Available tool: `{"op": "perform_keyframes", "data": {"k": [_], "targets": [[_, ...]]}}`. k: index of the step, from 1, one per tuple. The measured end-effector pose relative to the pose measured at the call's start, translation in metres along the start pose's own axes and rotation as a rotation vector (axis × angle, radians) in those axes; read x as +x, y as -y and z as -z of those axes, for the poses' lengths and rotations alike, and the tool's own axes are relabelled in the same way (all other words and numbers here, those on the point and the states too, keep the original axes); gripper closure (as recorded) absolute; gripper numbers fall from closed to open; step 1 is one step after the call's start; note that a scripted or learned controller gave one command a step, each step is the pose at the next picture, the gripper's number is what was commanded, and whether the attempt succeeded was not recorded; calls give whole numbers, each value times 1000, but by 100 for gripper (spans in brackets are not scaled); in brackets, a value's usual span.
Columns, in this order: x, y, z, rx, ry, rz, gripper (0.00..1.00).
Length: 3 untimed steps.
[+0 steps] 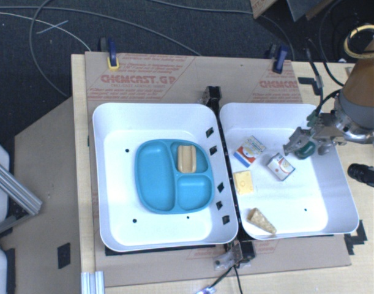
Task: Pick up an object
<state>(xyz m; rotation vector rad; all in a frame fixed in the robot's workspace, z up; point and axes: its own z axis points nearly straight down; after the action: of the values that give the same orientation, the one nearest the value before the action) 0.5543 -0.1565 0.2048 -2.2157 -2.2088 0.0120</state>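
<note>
Approach step, by the look of it: gripper low over the right bin, fingers apart, nothing between them. Nearest target, small grey-white packet, just left-near. Next: shift over it, descend, close.

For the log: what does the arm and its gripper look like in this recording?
The arm is grey with a broad tan-orange band above the wrist, rounded in shape. At its end sits a gripper of grey metal parts with a dark green piece beside it. Dark cables run along the arm near the wrist.
</note>
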Motion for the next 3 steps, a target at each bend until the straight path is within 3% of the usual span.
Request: {"op": "perform_keyframes", "data": {"k": [1, 3], "targets": [[0, -3, 7, -14, 3, 4, 0], [-1, -7, -80, -9, 1, 2, 0]]}}
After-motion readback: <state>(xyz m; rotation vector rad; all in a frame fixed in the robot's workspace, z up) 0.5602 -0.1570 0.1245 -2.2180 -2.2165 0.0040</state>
